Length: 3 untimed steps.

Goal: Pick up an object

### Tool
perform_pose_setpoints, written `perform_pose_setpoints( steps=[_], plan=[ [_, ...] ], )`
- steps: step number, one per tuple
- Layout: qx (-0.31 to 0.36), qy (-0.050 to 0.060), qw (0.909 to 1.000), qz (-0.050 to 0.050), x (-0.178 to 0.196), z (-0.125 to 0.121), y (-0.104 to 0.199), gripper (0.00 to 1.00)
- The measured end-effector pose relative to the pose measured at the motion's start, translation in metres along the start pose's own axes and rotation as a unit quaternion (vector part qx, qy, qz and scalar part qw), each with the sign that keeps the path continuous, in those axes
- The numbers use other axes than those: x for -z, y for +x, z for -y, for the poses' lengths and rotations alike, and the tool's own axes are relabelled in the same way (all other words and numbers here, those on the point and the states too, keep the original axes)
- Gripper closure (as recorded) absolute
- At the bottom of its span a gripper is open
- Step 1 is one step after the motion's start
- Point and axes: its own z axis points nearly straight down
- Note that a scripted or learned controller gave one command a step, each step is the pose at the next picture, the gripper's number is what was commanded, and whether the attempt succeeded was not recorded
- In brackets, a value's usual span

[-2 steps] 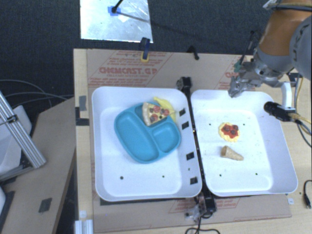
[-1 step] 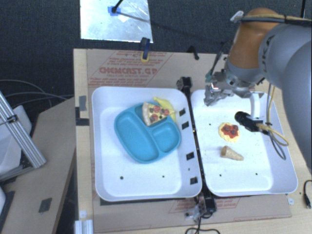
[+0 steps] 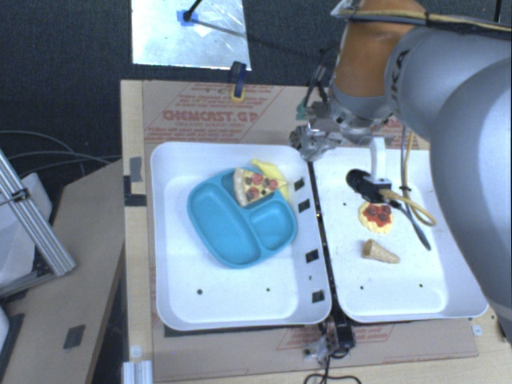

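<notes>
Above the bins' shared far edge, the claw (image 3: pixel 314 140) points down.

Arm (image 3: pixel 448 94) cut off at right.

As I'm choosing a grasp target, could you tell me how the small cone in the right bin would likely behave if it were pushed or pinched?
The cone lies on its side on the right bin floor, so a push would probably roll it in an arc around its narrow tip. It looks small and likely light, so it may skid away. Its tapered sides could squirt out of a pinch.
</notes>
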Motion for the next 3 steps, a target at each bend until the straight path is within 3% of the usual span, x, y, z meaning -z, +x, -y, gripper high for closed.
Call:
perform_pose_setpoints(
  steps=[1,2,3],
  plan=[
    [-0.007,0.005,1.0000,0.001,-0.029,0.039,-0.044,1.00],
    [-0.001,-0.001,1.0000,-0.001,0.028,0.050,0.023,1.00],
    [-0.002,-0.007,1.0000,-0.003,0.180,0.124,0.040,1.00]
  ],
)
